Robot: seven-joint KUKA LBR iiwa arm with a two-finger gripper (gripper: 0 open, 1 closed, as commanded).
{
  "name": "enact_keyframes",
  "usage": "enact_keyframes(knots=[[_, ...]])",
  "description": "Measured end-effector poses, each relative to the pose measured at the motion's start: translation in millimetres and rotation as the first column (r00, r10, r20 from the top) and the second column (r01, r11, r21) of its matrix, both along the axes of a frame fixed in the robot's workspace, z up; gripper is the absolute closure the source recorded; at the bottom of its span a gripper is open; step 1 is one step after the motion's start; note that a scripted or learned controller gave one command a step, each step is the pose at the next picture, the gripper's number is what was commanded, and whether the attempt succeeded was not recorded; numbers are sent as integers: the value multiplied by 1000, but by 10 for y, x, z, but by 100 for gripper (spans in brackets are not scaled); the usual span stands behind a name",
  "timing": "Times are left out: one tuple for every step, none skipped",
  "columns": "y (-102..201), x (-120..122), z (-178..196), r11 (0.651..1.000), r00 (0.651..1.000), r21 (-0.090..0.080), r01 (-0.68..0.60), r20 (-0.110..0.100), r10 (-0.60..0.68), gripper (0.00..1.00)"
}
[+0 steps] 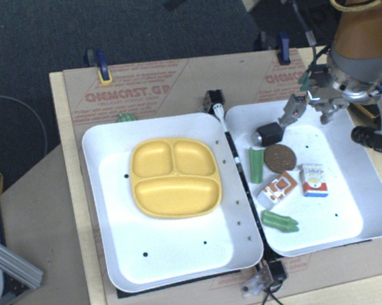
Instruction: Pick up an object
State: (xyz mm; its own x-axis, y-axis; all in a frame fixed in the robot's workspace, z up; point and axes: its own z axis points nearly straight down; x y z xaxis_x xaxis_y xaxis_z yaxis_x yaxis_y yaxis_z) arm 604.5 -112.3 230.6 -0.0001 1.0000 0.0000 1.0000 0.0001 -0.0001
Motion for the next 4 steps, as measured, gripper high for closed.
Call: enact_keyframes(knots=[[206,-72,-1020,1000,1000,3,-2,-11,2,0],[187,-43,-845,1000,1000,0,1,3,-1,100],[723,-892,-221,1000,1000,4,-4,-2,4,100],[1095,-1255,792,1000,1000,2,-6,10,6,100]])
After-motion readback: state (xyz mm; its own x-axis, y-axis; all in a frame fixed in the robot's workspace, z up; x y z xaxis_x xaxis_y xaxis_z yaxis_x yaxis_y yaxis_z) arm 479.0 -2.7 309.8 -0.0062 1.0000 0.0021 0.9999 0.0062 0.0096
